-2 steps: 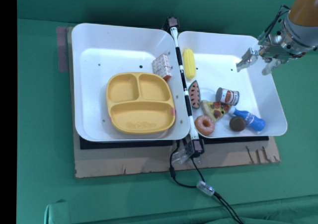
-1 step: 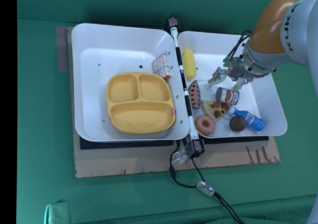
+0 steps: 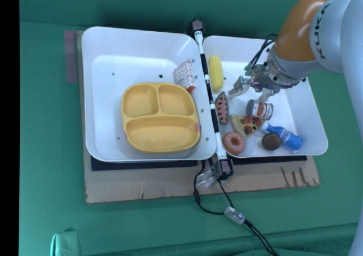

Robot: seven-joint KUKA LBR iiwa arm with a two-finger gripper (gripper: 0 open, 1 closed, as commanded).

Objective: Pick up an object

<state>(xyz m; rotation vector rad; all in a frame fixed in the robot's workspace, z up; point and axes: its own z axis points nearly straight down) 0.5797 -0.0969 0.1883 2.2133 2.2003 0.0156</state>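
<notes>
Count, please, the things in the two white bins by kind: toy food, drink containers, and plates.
Toy food: 5 (corn cob, watermelon slice, pizza slice, donut, brown chocolate piece)
Drink containers: 3 (small carton, can, blue bottle)
Plates: 1 (yellow divided plate)
Total: 9

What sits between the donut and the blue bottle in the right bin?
In the camera view, a small brown round item lies between the donut and the blue bottle.
</notes>
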